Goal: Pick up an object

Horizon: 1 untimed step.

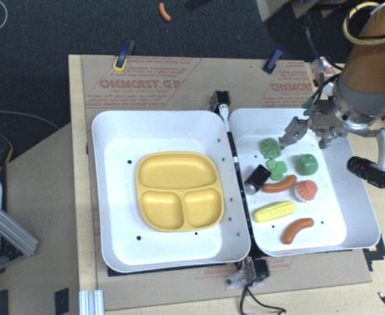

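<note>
The right bin holds several toy foods: a green broccoli piece, a second green piece, a green pepper, a black block, a sausage, a red and white piece, a yellow corn cob and another sausage. My gripper hangs over the bin's far part, just above the green pepper and right of the broccoli. It is open, its two fingers spread with nothing between them.
The left bin carries a yellow divided plate. A black clamp sits at the top of the seam between the bins. The arm's grey and orange body looms over the right bin's far right corner.
</note>
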{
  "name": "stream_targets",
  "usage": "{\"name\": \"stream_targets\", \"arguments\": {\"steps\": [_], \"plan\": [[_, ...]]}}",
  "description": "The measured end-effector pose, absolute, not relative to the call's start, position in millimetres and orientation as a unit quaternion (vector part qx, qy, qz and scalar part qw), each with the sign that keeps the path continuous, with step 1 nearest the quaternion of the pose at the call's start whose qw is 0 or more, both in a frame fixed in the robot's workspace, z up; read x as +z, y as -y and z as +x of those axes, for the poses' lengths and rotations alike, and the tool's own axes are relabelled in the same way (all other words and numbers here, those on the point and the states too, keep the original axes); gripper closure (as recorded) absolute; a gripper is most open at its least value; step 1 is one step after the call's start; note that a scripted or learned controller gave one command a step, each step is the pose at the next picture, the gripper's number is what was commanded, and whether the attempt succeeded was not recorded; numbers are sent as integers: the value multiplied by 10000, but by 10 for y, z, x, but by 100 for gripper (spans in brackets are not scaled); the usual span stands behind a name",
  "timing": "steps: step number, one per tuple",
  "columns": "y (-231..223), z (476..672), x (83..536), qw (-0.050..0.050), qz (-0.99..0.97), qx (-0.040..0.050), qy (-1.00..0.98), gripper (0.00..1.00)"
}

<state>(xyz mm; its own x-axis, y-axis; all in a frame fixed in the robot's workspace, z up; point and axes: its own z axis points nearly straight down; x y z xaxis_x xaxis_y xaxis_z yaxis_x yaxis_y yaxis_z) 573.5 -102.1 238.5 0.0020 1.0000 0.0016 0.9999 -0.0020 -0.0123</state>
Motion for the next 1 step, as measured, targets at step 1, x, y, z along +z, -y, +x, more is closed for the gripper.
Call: {"name": "stream_targets", "arguments": {"steps": [1], "plan": [[1019,5758,2449,1,-7070,-1,7072,0]]}}
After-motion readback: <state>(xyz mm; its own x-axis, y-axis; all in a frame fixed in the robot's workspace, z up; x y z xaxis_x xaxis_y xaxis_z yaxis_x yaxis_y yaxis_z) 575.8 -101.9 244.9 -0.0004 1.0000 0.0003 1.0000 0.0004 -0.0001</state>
